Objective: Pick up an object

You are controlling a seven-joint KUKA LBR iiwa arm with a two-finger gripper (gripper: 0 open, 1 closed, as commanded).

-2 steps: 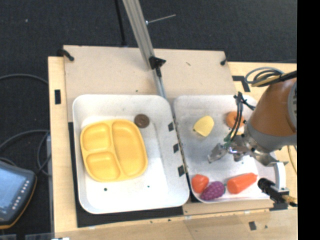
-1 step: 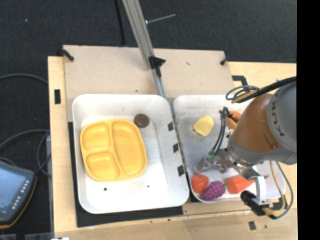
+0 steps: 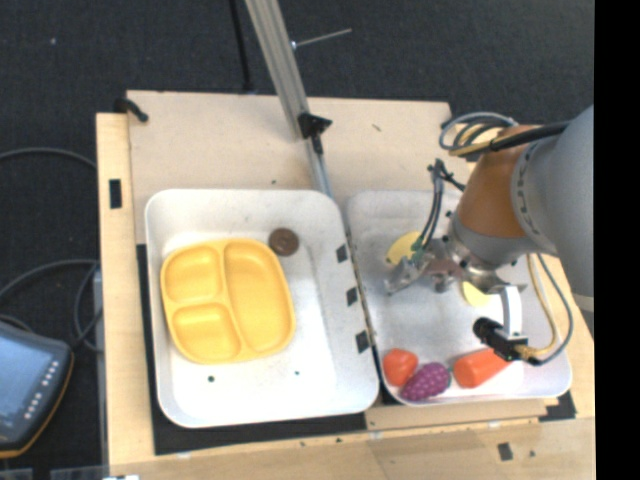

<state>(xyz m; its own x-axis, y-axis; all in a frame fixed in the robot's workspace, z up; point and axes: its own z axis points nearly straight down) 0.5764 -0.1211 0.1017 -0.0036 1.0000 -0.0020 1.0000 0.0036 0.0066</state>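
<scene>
Gripper [image 3: 408,274] is low in the right bin [image 3: 372,213], beside the yellow fruit [image 3: 404,247] near its far edge. Can't tell jaw state. Centre over the fruit before you close.

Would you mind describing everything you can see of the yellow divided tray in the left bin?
The yellow tray is a rounded rectangle that looks like moulded plastic, with three compartments: two smaller ones on its left side and one long one on its right. It lies flat, right side up, slightly turned, on the floor of the left bin. A small brown disc sits just off its upper right corner.
</scene>
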